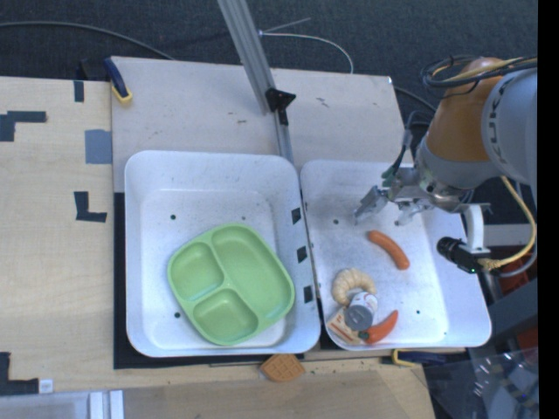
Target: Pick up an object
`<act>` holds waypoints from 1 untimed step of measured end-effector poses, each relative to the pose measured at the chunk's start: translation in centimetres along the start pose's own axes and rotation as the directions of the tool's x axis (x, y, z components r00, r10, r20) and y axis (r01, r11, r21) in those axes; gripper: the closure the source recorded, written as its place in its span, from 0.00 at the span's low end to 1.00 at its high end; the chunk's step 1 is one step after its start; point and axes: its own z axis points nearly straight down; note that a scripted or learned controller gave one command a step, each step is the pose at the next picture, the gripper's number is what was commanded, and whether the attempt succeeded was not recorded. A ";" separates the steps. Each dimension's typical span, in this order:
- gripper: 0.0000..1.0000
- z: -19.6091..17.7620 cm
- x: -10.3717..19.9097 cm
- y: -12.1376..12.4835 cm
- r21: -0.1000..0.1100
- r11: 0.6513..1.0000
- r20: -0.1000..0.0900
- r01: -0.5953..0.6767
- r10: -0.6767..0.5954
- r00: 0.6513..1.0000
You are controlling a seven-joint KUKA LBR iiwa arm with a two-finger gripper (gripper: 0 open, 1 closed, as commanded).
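In the right bin (332, 190) an orange sausage-shaped toy (389, 249) lies near the middle. My gripper (387, 210) hovers just above and behind it, its two fingers spread open with nothing between them. Toward the bin's front sit a pale croissant-like toy (352, 282), a small grey and white round item (359, 311), and a red-orange pepper-like toy (383, 326), clustered on a flat sandwich-like piece (339, 328).
A green divided plate (230, 283) lies in the left bin (148, 182). A metal pole (247, 42) slants in over the bins' rear. A small brown cracker-like piece (280, 367) sits on the bench in front of the bins. Black cables run beside the right bin.
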 end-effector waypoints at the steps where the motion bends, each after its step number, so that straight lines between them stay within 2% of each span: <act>1: 0.00 4.4 -0.2 -0.3 0.001 1.000 0.000 0.000 0.000 1.000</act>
